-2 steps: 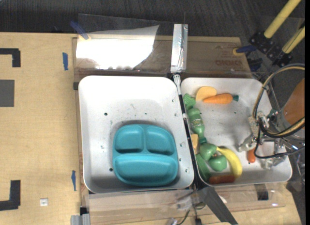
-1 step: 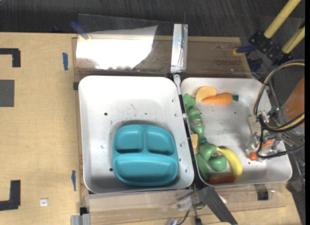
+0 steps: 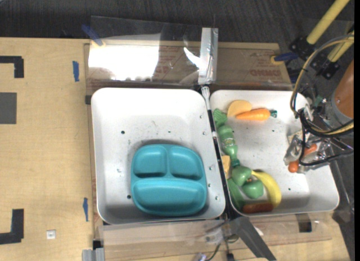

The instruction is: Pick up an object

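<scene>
Camera view: in the right white plastic bin (image 3: 326,198), the gripper (image 3: 299,153) stands directly over a small orange-red toy piece (image 3: 293,167), its grip on that piece impossible to tell

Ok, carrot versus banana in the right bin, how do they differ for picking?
The carrot is orange, straight and tapered, lying crosswise near the far wall of the right bin; the banana is yellow, curved, and lies near the front wall. The carrot rests against a pale yellow piece, while the banana hugs a green pear-like fruit. Both lie flat, and the gripper is beside neither.
</scene>
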